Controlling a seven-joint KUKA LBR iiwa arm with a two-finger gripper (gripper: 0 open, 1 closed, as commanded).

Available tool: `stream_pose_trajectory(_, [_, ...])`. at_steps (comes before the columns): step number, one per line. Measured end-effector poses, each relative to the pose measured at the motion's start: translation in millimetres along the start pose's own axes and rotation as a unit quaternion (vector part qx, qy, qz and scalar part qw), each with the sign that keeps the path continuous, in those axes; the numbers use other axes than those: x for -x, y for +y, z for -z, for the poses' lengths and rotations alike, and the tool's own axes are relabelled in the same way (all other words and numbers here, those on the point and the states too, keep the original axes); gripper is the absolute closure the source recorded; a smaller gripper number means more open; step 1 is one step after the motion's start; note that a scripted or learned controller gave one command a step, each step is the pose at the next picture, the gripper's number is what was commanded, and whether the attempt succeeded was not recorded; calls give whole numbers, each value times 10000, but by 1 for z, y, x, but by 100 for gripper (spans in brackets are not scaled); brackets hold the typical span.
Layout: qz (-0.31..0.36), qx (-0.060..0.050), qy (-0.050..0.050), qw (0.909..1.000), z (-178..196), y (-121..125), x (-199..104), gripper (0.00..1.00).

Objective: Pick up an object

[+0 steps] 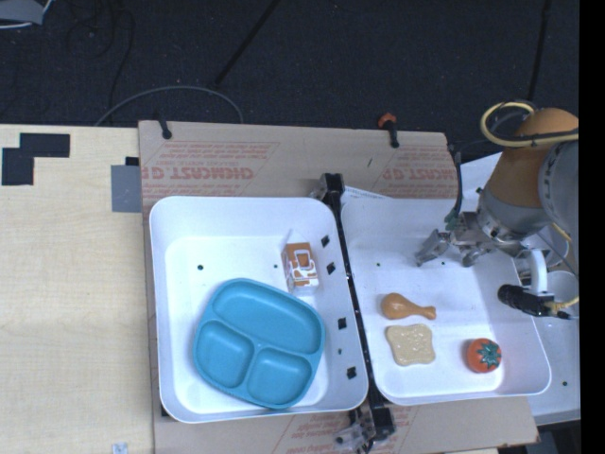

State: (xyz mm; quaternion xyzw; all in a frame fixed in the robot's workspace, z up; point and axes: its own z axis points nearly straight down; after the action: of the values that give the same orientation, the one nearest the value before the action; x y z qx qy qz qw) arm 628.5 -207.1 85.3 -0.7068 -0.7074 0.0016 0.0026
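Observation:
My gripper (452, 247) hangs over the upper part of the right bin (416, 225), its fingers spread open with nothing between them. Below it in the same bin lie a toy chicken drumstick (406, 306), a slice of toast (411, 344) and a red tomato (482, 355). The drumstick is the nearest, a short way below and left of the fingertips. In the left bin (180, 235) a blue divided plate (257, 342) lies flat, and a small orange-and-white carton (301, 267) stands just above it.
A black divider strip (345, 301) runs between the two bins. The arm's grey and orange body (529, 178) fills the right edge above the right bin. A cardboard sheet (284, 164) lies under both bins.

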Motion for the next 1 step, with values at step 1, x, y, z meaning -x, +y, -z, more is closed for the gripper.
stream_pose_trajectory(1, [3,18,-7,10000,13,1,1,100])
